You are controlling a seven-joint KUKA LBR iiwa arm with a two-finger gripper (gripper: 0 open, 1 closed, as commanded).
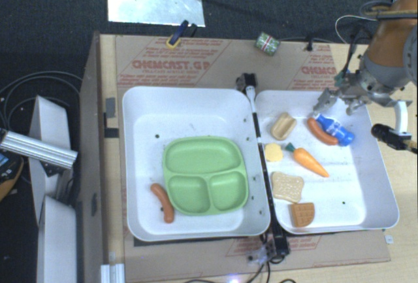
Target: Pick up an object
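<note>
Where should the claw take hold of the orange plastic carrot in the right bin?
Probably at the thick orange body just behind the green top of the orange plastic carrot, coming straight down with the fingers across its width. It lies flat and slanted, tapering toward the lower right, with bare bin floor along both long sides.

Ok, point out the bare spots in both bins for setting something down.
Left bin: bare floor behind the green tray. Right bin: bare floor right of the carrot and waffle. Crowded along the divider: roll, cheese, bread slice.
</note>
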